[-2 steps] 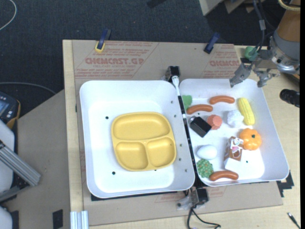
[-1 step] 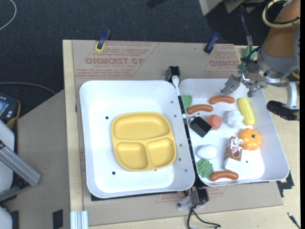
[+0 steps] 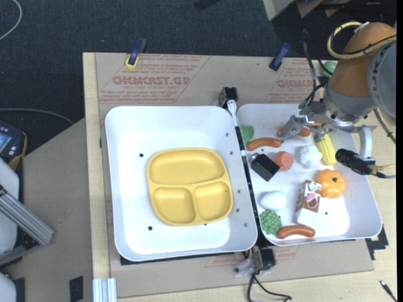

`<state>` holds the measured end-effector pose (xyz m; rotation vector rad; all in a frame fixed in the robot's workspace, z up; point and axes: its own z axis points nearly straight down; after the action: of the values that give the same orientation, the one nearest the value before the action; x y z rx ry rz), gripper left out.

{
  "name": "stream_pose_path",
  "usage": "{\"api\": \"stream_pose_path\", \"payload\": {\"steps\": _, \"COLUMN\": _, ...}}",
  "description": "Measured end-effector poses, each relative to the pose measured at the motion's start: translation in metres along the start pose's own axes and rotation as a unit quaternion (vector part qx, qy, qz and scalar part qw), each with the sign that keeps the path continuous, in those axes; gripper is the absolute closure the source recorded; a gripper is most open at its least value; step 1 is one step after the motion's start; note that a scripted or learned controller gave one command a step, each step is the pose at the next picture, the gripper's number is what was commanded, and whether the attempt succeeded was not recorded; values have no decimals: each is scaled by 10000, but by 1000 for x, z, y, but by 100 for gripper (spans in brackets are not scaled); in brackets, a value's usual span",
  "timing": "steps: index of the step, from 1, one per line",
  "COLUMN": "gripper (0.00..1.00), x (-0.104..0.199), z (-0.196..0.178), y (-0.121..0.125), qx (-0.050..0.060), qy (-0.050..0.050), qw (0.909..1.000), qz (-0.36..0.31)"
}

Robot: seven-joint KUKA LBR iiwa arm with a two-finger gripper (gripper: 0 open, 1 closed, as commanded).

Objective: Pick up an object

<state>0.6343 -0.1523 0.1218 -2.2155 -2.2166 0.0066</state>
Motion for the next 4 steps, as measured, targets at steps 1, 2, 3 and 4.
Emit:
{"api": "stream_pose_path", "payload": {"steps": 1, "gripper": 0, "x": 1, "z": 32, "y": 5, "qx": -100, "qy": -5, "qw": 9999, "qz": 5}}
{"api": "stream_pose_path", "payload": {"steps": 2, "gripper": 100, "x": 0, "z": 20, "y": 5, "qx": -108, "qy": -27, "qw": 9999, "qz": 0}}
{"api": "stream_pose_path", "payload": {"steps": 3, "gripper": 100, "x": 7, "z": -37, "y": -1, "qx": -69, "qy": -20, "qw": 10000, "qz": -4}}
{"api": "stream_pose_path", "payload": {"steps": 4, "gripper": 100, "x": 9, "z": -102, "y": -4, "qx": -86, "qy": -24, "qw": 10000, "qz": -5}}
